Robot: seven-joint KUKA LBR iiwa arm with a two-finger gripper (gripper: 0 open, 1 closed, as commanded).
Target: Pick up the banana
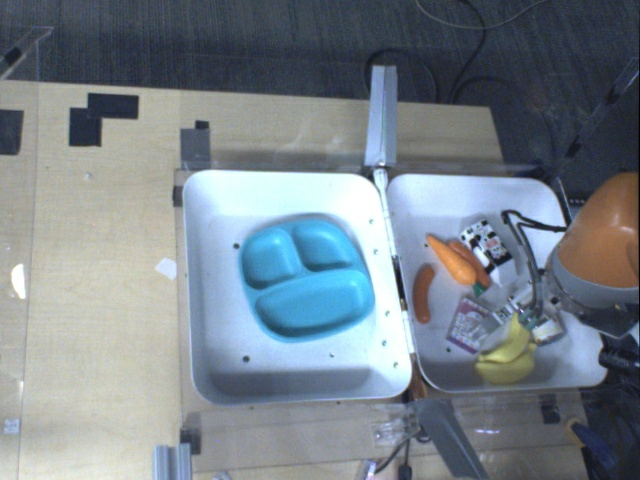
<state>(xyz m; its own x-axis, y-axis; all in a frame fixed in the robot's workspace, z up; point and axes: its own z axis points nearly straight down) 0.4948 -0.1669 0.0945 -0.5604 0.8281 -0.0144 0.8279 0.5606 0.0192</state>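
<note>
The yellow banana [506, 356] lies in the right bin [440, 193], close to its front wall and toward the right corner. My gripper [531, 319] hangs right over the banana's upper right end, at or just above it. The grey wrist and its orange band [606, 230] come in from the right and hide the bin's right side. The gripper's metal parts cover the tip of the banana.
The right bin also holds an orange carrot [455, 259], a red sausage [423, 294], a black-and-white box [484, 240] and a purple packet [468, 325] just left of the banana. A blue divided tray [305, 278] lies in the left bin [215, 368].
</note>
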